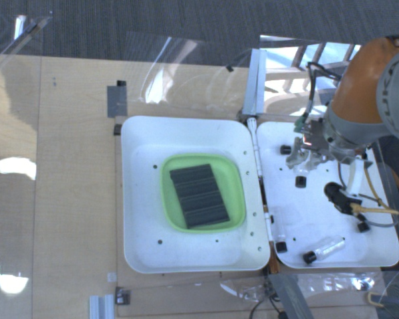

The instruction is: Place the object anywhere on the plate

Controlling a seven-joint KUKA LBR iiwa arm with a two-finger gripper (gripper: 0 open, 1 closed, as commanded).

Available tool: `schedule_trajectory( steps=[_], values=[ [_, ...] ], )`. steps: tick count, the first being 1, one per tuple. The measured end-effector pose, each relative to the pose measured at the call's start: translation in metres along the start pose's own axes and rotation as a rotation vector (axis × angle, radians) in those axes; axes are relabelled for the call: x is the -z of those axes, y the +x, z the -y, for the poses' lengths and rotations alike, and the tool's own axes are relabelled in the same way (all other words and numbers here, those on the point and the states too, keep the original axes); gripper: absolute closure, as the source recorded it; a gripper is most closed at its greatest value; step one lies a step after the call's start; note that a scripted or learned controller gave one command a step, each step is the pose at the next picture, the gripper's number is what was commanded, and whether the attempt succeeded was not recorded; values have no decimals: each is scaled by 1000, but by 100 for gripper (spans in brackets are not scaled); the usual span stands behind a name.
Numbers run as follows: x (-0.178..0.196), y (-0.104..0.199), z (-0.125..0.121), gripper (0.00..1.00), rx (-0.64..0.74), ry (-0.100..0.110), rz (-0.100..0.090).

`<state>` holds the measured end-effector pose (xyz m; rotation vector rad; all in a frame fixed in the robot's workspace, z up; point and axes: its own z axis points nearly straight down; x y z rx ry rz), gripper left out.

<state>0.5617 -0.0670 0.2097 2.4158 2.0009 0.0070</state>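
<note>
While the arm (369,92) hangs over the right bin (386,254), its jaws sit near that bin's upper left part, and I cannot tell how they stand. A dark ridged block (199,196) lies flat on the green plate (235,191) in the left bin (139,198). A small clear tube with a black cap (324,250) lies on the right bin's floor near its front edge.

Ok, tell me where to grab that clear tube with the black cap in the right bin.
Grip the clear tube mid-body, coming straight down from above. It lies flat on the floor of the right bin, slanted, so the fingers should close across its narrow width, away from the black cap.
</note>
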Motion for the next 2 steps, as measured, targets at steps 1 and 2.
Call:
schedule_trajectory(
  steps=[1,2],
  values=[
    [1,135,44,100,-42,4,-1],
    [1,135,44,0,-42,4,-1]
  ],
)
